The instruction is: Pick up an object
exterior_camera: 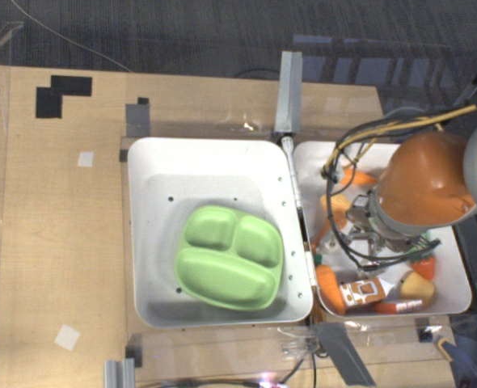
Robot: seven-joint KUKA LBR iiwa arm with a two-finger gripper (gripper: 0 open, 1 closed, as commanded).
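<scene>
A green three-compartment plate (229, 257) lies in the left white bin (154, 217). The right white bin (458, 293) holds several small food-like items: an orange carrot-shaped piece (329, 288), a small brown-and-white carton (361, 292), a yellow pear-shaped piece (417, 286), a red piece (398, 305) and orange pieces (355, 177) at the back. The arm's orange band (426, 180) hangs over the middle of the right bin and hides the gripper beneath it, along with whatever lies under it.
A metal divider post (287, 95) stands at the back between the bins. Yellow and black cables (384, 132) loop from the arm over the right bin. Wooden bench surface (52, 241) stretches to the left.
</scene>
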